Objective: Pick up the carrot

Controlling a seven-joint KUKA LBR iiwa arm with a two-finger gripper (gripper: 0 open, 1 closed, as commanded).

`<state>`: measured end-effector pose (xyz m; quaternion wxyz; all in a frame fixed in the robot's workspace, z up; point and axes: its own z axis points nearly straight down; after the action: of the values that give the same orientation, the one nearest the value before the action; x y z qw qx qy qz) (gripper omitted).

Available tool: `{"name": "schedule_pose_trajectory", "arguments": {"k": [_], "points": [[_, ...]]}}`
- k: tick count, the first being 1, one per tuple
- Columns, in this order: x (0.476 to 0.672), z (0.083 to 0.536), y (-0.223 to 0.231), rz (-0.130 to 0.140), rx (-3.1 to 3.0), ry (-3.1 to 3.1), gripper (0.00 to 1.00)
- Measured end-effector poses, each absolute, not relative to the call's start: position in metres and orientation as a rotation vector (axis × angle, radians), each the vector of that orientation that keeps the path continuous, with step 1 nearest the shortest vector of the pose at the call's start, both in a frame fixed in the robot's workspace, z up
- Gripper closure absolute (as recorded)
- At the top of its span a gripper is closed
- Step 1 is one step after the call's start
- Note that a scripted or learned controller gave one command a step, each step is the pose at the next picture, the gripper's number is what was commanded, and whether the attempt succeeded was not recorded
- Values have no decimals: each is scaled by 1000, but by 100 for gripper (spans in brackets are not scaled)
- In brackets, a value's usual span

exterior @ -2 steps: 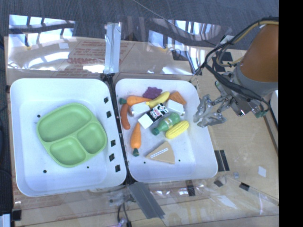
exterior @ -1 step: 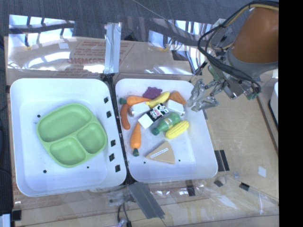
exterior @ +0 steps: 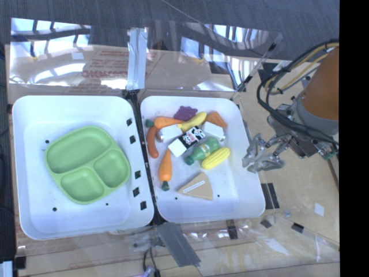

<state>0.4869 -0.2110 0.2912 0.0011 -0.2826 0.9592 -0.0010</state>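
One carrot [exterior: 166,167] in right bin [exterior: 245,198], jaws beside bin

The carrot [exterior: 166,167] lies in the right bin [exterior: 242,198], near the left wall, with bare floor to its left and below its green tip. Just to its right sits the white block [exterior: 176,147], then the green bottle [exterior: 202,152] and the corn [exterior: 215,158]. The wedge [exterior: 196,188] lies close to its lower right. Above it a sausage [exterior: 152,142] runs along the same wall. The bin's lower right corner is open floor. The gripper [exterior: 262,157] hangs outside the right wall, over the desk [exterior: 300,206].
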Motion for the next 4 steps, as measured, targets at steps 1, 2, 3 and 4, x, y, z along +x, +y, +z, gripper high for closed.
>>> {"name": "schedule_pose_trajectory", "arguments": {"k": [1,2,3,4], "points": [[536,333,-210,-6,-1201,2899,100],[494,290,-209,3,-1256,2880,100],[527,306,-210,-4,-1432,2793,100],[478,293,-210,1,-1542,2737,100]]}}
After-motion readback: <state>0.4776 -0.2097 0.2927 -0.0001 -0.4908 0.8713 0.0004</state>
